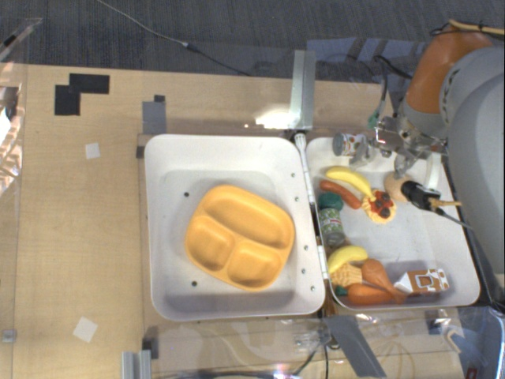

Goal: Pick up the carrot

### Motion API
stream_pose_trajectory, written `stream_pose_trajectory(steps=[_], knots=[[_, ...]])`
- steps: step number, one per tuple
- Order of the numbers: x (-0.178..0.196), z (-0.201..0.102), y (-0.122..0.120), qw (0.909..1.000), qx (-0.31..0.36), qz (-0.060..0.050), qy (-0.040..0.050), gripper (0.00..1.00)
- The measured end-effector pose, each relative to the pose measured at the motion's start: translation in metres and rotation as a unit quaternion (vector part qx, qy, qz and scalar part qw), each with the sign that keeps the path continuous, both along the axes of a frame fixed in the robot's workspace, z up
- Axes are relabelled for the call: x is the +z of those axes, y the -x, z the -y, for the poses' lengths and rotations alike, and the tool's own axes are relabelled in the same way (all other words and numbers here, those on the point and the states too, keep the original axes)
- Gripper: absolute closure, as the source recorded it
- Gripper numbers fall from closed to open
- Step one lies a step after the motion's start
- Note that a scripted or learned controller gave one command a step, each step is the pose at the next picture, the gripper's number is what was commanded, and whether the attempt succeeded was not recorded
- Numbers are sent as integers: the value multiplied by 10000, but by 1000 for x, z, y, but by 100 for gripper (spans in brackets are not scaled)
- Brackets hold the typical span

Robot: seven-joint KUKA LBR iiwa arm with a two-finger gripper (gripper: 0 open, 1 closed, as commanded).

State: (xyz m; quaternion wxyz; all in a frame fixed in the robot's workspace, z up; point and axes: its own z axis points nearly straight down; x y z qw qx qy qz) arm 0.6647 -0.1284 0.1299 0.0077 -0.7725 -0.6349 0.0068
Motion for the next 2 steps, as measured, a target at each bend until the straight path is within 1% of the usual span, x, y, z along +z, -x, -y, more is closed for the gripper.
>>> stream_pose_trajectory(steps=[1, 2], knots=[[-39, -23, 52, 9863, -1643, 161, 33, 0], [-38, -23, 64, 9819, -1882, 186, 39, 0]])
